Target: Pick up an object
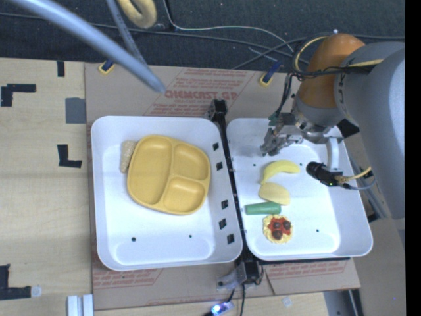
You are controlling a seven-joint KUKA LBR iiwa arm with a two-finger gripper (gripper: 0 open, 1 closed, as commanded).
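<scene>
Reaching from right, wrist bent down | end effector (272, 143) over right bin (342, 236) | grip state unclear

Yellow banana (280, 170), flat in right bin (342, 232)

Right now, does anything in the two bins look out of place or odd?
One thing: a tan, bread-like piece in the left bin is wedged partly under the left edge of the yellow divided plate, not lying free. The food items in the right bin lie separately.
</scene>
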